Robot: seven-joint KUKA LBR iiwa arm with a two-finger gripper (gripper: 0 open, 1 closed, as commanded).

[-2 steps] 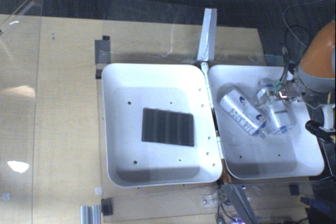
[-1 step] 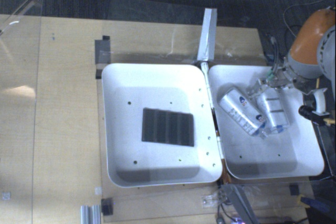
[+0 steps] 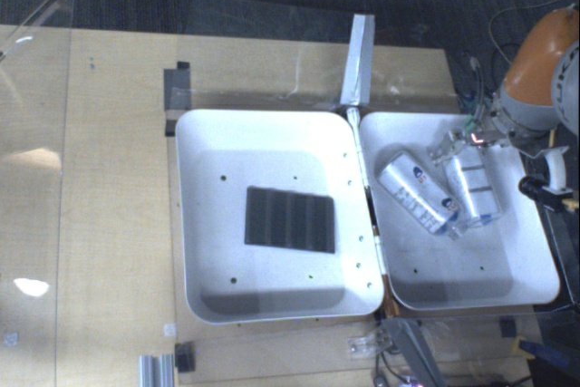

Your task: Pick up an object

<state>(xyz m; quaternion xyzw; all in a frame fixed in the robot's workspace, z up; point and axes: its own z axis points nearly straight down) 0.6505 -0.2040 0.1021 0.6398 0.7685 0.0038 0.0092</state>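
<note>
End effector (image 3: 468, 186) down in right bin (image 3: 535, 285) beside white tube (image 3: 412, 186) — finger state unreadable.

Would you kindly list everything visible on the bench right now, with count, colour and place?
bins: two, white, side by side on the bench.
mat: one, dark ribbed rectangle, flat in the middle of the left bin.
tube: one, white with print, lying aslant in the right bin.
bench: one, light wood, under both bins.
arm: one, grey with an orange band, reaching in from the right above the right bin.
gripper: one, silvery, low in the right bin beside the tube.
</note>
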